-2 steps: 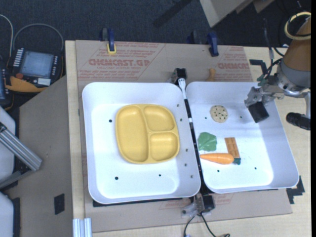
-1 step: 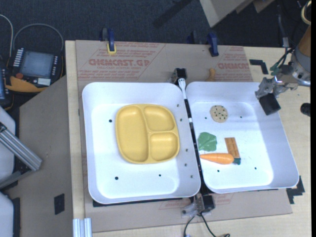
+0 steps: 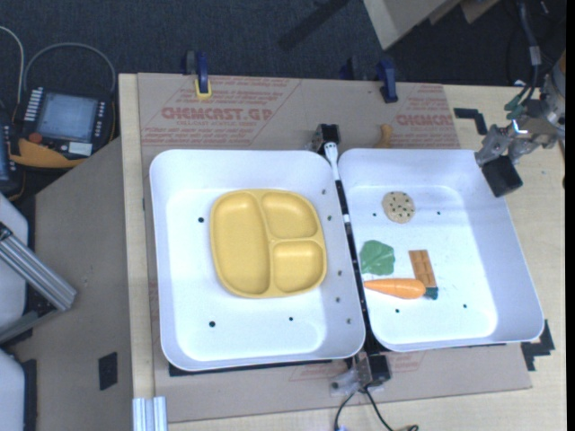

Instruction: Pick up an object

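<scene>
In the right bin [image 3: 485, 268] lie a round speckled cookie [image 3: 398, 206], a green leafy piece [image 3: 377, 258], a brown block [image 3: 421, 267] and an orange carrot [image 3: 395, 287]. The carrot touches the lower end of the block, and the green piece lies just above the carrot's left end. My gripper [image 3: 514, 135] hangs at the view's right edge, over the far right corner of the right bin, well away from all of these things. Nothing shows in its grasp.
The left bin [image 3: 180, 312] holds a yellow divided plate [image 3: 268, 241] with three compartments. The two bins meet along a ridge in the middle. The right half of the right bin is bare white floor.
</scene>
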Robot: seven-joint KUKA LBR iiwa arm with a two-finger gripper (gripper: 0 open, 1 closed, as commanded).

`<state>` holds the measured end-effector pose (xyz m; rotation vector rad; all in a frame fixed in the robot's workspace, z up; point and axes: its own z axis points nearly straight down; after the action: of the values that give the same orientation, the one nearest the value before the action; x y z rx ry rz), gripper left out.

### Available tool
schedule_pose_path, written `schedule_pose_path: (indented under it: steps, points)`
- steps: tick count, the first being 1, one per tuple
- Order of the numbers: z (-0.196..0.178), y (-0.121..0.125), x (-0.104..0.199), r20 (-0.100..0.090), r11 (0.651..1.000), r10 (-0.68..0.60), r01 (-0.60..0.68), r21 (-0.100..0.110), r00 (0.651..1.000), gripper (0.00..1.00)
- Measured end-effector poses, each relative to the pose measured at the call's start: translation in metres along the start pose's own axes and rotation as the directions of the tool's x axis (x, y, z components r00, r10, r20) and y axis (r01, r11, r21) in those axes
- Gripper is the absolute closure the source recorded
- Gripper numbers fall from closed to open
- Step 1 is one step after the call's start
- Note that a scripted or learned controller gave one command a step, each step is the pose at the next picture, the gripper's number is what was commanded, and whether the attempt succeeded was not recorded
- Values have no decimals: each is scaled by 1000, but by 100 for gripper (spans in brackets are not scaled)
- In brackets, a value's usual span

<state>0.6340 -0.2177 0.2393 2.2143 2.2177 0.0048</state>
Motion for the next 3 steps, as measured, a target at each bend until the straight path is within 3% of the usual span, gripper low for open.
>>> schedule_pose_path:
  steps: [3]
  points:
    - [-3, -16, 181, -6, 1000, -5, 5, 11, 1000, 100]
